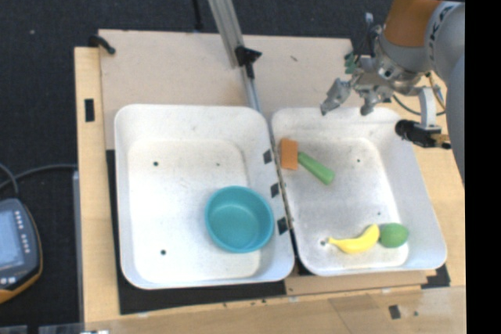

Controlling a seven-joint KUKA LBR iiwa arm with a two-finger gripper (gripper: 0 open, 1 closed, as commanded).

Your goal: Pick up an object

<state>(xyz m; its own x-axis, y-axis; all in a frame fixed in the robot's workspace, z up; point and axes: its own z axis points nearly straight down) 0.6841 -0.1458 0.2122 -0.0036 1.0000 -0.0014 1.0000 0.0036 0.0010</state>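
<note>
Nearest the camera, close to the right bin's [415, 168] front edge, lie a yellow banana [354, 242] and a green lime-like fruit [394, 235], the fruit touching the banana's right end. Farther back in the same bin, against its left wall, a brush with an orange head [289, 154] and a green handle [315, 168] lies slantwise, the handle pointing toward the bin's middle. No writing or label can be read on any of these things.

Over the right bin's back edge hangs the gripper [347, 100] — its two fingers are spread apart with nothing between them, one fingertip [329, 103] just over the back rim. It is well apart from the brush, the banana and the fruit. Above it rise the grey wrist and the orange band [413, 16], with cables looping around them.

A teal bowl [239, 218] stands upright in the left bin [141, 137], near its front right corner. Between the two bins' back corners an aluminium rail [221, 4] slants up and away over the bench [164, 59]. At the frame's left edge, off the bench, sits a handheld control pendant [16, 242] — its screen is too small to read.
</note>
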